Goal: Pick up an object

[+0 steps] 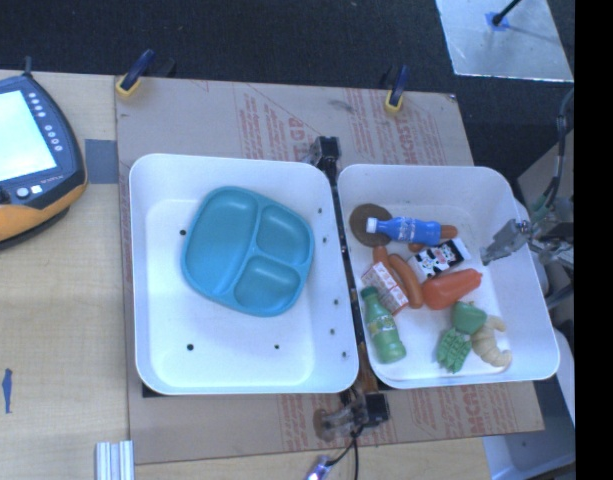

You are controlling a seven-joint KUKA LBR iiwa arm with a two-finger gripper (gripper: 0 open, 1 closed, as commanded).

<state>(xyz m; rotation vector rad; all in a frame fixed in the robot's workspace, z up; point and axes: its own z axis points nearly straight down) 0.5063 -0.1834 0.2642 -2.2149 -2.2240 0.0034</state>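
Observation:
The right bin (506,193) holds a jumble of toy items. A blue bottle (411,230) lies beside a brown disc (367,223) at the back. Below them sit a black-and-white cow-pattern carton (438,257), a sausage (402,276), a small red-and-white box (385,288) and an orange carrot (451,287). Toward the front lie a green bottle (384,327), a green leafy piece (453,348), a green pepper (468,317) and a tan croissant (492,342). My gripper (506,239) hovers at the bin's right rim, right of the carton, with nothing seen in it.
The left bin (156,298) carries a blue divided plate (249,251). A tablet in an orange case (26,158) rests at the bench's far left. Clamps (134,74) hold the cardboard base at the back edge. Cables hang by the right edge.

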